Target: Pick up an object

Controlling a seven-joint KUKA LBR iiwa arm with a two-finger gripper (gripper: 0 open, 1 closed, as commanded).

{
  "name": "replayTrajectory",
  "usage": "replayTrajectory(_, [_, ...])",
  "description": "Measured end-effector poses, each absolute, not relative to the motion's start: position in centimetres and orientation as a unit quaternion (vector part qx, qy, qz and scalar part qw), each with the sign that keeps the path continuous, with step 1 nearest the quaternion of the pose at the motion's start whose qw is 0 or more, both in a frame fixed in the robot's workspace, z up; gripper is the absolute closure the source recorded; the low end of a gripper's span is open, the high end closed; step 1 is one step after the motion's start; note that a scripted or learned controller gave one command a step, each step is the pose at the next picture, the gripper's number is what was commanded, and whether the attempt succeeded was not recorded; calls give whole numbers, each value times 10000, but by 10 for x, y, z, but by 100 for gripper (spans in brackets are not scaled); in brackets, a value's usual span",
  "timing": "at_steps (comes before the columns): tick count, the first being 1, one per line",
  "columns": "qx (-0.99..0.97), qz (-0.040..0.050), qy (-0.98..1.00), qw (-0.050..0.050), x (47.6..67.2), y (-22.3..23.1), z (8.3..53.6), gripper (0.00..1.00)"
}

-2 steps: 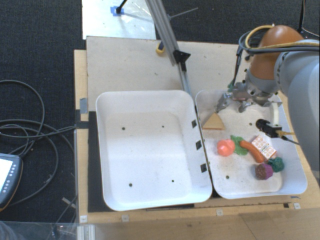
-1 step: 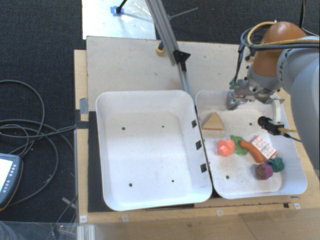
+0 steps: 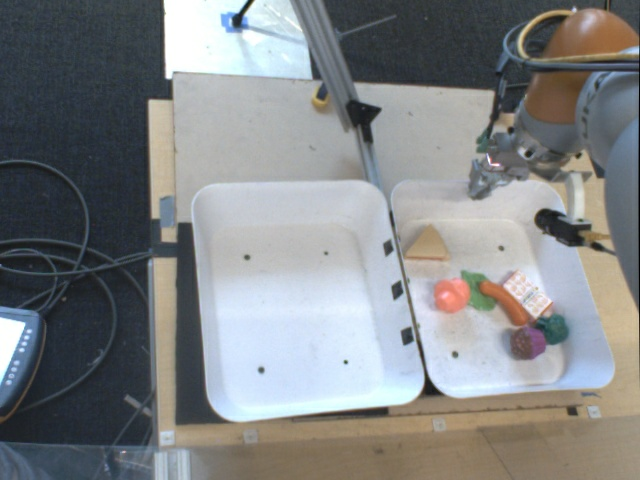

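hovering at the right bin's [image 3: 590, 363] 12 o'clock rim, gripper [image 3: 485, 183] state can't tell; tan wedge [image 3: 427, 244] sits at its 10 o'clock, looks light, rigid, slick, so pinch across its flat sides.

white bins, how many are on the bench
2: the left white bin and the right white bin, side by side, their inner rims touching.

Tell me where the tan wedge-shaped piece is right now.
The tan wedge lies in the right bin, near its far left corner beside the divide between the bins, apart from the orange-red tomato nearer the camera.
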State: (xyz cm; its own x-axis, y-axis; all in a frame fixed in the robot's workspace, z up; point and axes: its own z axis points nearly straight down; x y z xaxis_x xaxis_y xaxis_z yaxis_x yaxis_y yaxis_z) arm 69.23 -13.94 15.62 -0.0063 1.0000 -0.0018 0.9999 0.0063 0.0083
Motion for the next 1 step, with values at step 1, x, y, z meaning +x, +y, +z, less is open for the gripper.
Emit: replayTrajectory(1, [7055,21,7087,31,692,-143,202,100])
